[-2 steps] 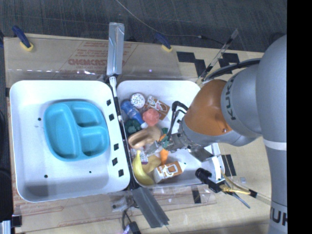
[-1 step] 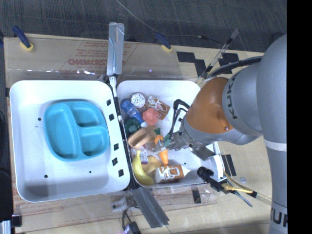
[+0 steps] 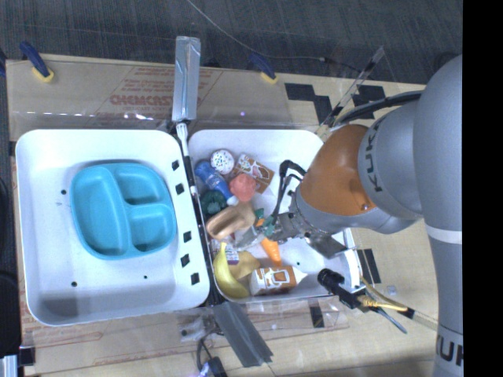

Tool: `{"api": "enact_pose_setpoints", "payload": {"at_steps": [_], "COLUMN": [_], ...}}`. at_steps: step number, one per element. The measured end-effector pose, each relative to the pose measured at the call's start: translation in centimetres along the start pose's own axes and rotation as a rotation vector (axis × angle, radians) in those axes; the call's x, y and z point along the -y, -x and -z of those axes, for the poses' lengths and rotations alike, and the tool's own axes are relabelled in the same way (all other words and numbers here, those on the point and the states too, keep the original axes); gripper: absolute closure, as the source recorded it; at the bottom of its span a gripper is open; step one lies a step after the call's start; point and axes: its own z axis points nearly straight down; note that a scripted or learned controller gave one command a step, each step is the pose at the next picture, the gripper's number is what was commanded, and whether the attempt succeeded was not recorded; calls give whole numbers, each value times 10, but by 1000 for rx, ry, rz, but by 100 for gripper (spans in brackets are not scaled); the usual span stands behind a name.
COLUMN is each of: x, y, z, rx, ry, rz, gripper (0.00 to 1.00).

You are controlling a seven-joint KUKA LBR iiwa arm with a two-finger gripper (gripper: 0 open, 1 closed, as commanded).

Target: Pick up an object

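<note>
The right bin [image 3: 310, 144] holds a heap of toy food. A white dotted ball [image 3: 222, 161] and a patterned packet [image 3: 255, 169] lie at the back. A blue piece [image 3: 212, 177], a pink piece [image 3: 244, 187] and a dark green piece [image 3: 213, 203] sit below them. A tan bread-like piece [image 3: 230, 221] lies mid-bin. At the front are a yellow banana [image 3: 226, 277], a small orange carrot [image 3: 271, 250] and a brown-labelled carton [image 3: 275, 278]. My gripper [image 3: 271, 226] is low in the bin, just above the carrot and beside the tan piece, under the orange wrist.
The left bin [image 3: 47, 210] holds a blue divided tray [image 3: 122, 208]. A ridge [image 3: 191, 210] separates the two bins. My arm covers the right bin's right side. Clamps and a metal post [image 3: 186, 77] stand along the back edge.
</note>
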Motion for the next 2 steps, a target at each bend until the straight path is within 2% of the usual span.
{"api": "enact_pose_setpoints", "payload": {"at_steps": [1, 2], "x": [-1, -51], "y": [0, -51], "z": [10, 151], "rx": [1, -3], "ry": [1, 1], "rz": [6, -20], "gripper": [100, 100]}}
